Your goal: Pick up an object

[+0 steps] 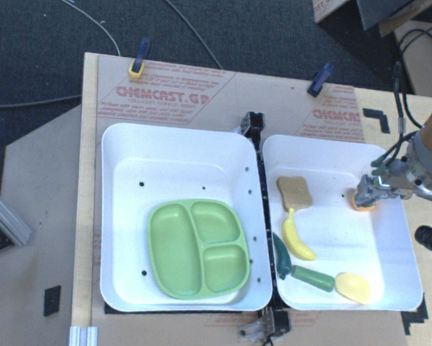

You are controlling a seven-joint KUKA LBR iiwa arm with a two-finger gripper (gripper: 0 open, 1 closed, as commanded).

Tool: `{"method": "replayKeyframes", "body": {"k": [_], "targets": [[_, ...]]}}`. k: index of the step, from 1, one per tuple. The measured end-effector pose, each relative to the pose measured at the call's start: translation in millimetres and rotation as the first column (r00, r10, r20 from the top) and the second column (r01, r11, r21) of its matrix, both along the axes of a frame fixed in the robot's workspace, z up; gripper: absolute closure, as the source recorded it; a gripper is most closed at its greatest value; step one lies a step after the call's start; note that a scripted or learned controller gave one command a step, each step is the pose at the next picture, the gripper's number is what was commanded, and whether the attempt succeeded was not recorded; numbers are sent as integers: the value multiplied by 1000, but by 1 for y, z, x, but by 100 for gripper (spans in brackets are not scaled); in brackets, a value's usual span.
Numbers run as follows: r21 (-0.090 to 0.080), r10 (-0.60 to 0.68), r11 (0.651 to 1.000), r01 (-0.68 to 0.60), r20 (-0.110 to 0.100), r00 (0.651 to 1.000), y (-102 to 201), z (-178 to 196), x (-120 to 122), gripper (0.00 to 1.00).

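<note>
The pincer (367,195) mostly hides a small orange object (363,206) (shape unclear) beneath it.

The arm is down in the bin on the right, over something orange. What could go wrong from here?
The tool sits low over a small orange object that is mostly hidden beneath it, so a grasp may slip or miss. That object lies close to the right bin's far wall, which the tool might bump. The banana and tan piece lie apart, probably safe.
</note>
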State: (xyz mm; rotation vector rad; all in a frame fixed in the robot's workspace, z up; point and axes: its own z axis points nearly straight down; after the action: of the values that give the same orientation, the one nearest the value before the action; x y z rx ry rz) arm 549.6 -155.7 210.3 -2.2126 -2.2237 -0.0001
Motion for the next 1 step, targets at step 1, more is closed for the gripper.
{"method": "replayKeyframes", "body": {"k": [1], "targets": [[0,0,1000,0,0,1000,52,2,-19,100]]}}
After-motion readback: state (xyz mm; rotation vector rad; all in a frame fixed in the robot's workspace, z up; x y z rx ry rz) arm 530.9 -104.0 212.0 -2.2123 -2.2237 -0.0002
